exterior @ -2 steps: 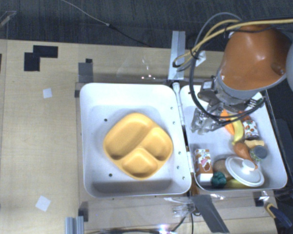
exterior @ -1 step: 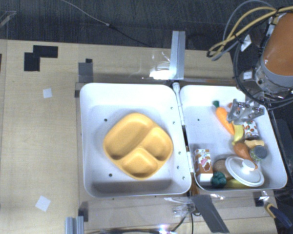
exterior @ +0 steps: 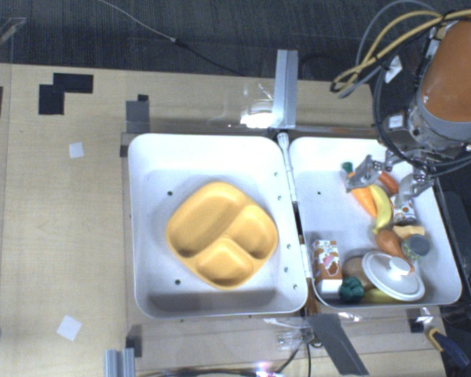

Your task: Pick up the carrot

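Observation:
The carrot (exterior: 365, 199) is orange with a small green top and lies slanted in the upper part of the right bin (exterior: 322, 179), touching a yellow banana (exterior: 383, 207). My gripper (exterior: 388, 179) hangs just above and right of the carrot. It is open, with one grey finger (exterior: 362, 172) over the carrot's green end and the other to the right of the banana. A short orange-red piece (exterior: 388, 181) shows between the fingers, and I cannot tell whether it belongs to the carrot. Nothing is held.
The right bin is crowded: a white bowl (exterior: 392, 274), an orange-brown vegetable (exterior: 390, 242), a green broccoli piece (exterior: 351, 289), a small carton (exterior: 326, 258) and a grey round item (exterior: 415, 247). A yellow divided plate (exterior: 222, 232) sits in the left bin (exterior: 149, 179).

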Available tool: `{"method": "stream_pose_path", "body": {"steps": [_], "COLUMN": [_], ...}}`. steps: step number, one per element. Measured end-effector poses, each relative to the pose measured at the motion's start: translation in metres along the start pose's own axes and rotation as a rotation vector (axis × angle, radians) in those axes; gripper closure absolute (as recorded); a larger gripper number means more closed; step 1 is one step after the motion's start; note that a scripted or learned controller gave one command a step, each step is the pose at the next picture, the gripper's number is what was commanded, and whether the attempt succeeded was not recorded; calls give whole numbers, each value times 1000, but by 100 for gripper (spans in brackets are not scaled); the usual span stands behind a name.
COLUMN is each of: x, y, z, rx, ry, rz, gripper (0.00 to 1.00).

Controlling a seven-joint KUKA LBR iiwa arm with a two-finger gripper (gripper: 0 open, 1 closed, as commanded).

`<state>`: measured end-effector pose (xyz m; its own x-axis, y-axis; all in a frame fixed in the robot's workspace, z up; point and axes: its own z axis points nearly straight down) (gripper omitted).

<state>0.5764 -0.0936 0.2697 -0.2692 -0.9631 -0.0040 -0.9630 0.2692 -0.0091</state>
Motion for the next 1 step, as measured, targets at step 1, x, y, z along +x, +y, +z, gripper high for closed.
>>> {"method": "stream_pose_path", "body": {"steps": [1], "x": [-1], "y": [-27], "z": [102], "rx": [-9], "ry": [-1], "rz": [-158], "gripper": [0]}}
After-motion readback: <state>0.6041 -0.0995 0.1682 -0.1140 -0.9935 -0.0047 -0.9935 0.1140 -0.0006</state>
